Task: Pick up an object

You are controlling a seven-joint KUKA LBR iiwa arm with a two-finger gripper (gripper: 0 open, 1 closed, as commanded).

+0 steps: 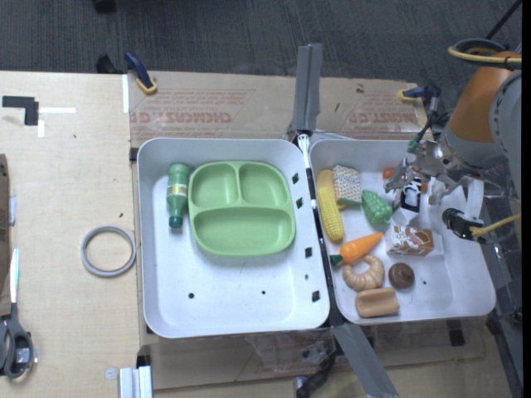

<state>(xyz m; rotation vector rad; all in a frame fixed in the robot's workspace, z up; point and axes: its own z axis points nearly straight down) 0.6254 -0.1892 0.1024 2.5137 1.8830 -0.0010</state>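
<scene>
The right bin (pixel 465 293) holds several toy foods: a yellow corn cob (pixel 329 206), a speckled wedge (pixel 347 182), a green leafy piece (pixel 376 207), an orange carrot (pixel 362 245), a tan ring-shaped pastry (pixel 365 274), a brown bread roll (pixel 377 303), a dark round piece (pixel 401 275) and a red-and-white packet (pixel 411 240). My gripper (pixel 412 194) hangs over the upper right part of this bin, just above the packet and right of the green piece. Nothing can be seen held in it.
The left bin (pixel 232 305) holds a green divided plate (pixel 241 206) and a green bottle (pixel 177 193) lying beside it. A tape ring (pixel 109 249) and scissors (pixel 15 342) lie on the bench at the left. A metal divider (pixel 307 89) stands between the bins.
</scene>
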